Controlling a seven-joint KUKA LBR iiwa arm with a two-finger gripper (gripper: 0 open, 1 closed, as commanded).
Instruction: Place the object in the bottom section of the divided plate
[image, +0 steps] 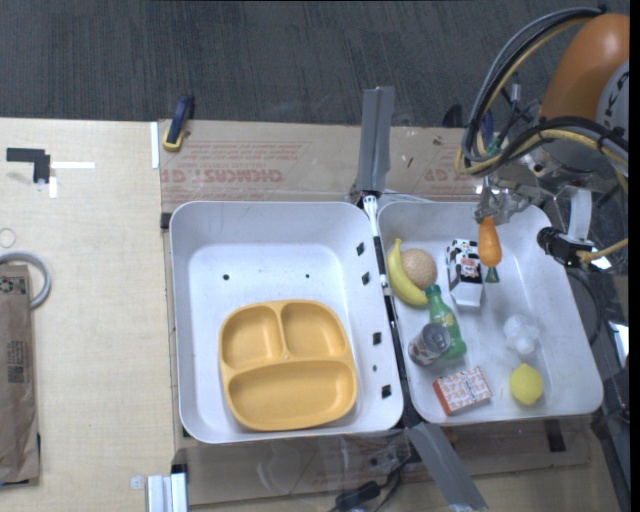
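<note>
A carrot was gripped between the 2 fingers of the gripper above the right bin. It could be dropped if jolted before the divided plate was reached.

Left bin: divided plate sits alone in the near half; its bottom section lies bare, open from above. Right bin crowded: banana, green bottle, can, red box, lemon. Ridge between bins stands between them.
</note>
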